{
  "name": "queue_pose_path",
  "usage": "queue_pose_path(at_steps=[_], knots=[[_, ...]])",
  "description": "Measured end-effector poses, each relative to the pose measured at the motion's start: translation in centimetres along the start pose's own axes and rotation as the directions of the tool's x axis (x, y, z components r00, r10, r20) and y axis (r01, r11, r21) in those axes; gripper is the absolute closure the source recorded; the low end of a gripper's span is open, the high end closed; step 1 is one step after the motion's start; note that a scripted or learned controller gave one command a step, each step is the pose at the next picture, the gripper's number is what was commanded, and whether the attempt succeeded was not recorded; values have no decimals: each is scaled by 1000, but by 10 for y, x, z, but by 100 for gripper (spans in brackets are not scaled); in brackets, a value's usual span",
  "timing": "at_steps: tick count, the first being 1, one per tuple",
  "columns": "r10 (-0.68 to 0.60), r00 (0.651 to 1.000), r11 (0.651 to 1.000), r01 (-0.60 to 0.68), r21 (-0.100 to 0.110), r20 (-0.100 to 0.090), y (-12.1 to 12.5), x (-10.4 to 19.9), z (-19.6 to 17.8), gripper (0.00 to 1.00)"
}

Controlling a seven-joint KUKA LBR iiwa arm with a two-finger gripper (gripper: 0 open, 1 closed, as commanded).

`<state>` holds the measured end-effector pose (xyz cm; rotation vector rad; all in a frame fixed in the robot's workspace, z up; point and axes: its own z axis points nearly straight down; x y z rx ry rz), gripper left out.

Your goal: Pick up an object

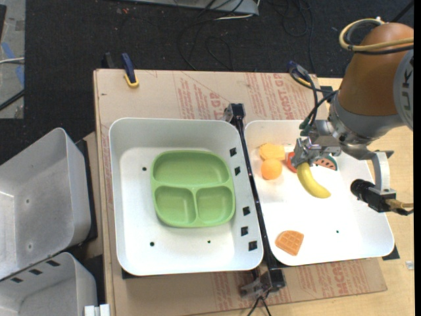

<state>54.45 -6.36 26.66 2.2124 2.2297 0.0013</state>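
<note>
Grasp not confirmed: two-finger gripper sits low in the right white bin at the top of the curved yellow plastic banana, which lies on the bin floor; finger state unreadable, lift outstanding.

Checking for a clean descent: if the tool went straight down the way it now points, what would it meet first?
Most likely the banana: the tool sits right over its upper end in the right bin. The height between them is unclear from this slanted view.
</note>
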Motion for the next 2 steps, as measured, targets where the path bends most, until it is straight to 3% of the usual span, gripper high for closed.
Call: queue_pose_path(at_steps=[2], knots=[[1, 1000, 1000, -1, 2, 0, -6, 114, 12, 100]])
